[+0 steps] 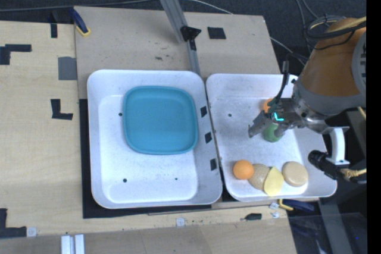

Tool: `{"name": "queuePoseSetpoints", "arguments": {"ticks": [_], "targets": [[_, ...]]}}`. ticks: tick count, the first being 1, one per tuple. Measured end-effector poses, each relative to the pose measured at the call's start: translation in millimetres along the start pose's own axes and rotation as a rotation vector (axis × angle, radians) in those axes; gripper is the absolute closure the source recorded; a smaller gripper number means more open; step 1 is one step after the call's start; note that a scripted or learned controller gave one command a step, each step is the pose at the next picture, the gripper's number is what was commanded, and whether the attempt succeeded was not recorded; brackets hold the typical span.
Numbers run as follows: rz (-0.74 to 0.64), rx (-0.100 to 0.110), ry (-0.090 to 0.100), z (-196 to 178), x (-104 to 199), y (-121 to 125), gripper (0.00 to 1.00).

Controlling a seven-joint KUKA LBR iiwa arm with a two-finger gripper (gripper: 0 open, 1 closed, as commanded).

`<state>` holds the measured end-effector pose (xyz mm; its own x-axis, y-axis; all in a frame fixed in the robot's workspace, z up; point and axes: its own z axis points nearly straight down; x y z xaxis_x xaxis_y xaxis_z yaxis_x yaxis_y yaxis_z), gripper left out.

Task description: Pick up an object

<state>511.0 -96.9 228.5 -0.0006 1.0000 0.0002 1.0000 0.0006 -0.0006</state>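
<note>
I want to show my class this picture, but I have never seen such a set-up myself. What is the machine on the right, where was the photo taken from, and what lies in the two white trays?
The photo comes from one fixed camera above the bench, looking down at a slant. The grey and orange machine on the right is a robot arm; a program steers it, and its job is to pick up an object. Its end effector sits low over the right bin, close to a small green object; whether it grips that object cannot be told from here. Along that bin's near edge lie an orange ball, a yellow piece and two tan rounded pieces. The left bin holds a blue square plate.
</note>
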Motion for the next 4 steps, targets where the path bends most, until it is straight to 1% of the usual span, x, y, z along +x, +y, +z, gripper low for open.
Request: {"name": "queuePoseSetpoints", "arguments": {"ticks": [1,2,3,4], "targets": [[0.000,0.000,0.000,0.0,0.0,0.0,0.00],[0.000,0.006,0.000,58.1,3.4,7.1,0.00],[0.000,0.006,0.000,119.5,4.7,11.2,0.00],[0.000,-0.001,0.000,139.2,4.8,11.5,0.00]]}}
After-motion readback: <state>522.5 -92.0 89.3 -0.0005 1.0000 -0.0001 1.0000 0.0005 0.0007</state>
